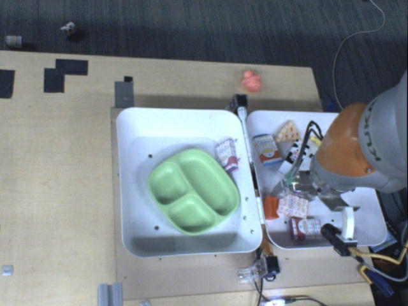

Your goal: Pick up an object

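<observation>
While the arm: reaches in over the right bin, its orange band sits above the clutter there
Gripper: low among the packets; open or shut, cannot tell
Bins: two (side by side, white)
Left bin: one green divided tray; one small packet at its upper right edge
Right bin contents: about six small packets and snacks; an orange one; a dark one
Bench: one pink object beyond the bins
</observation>
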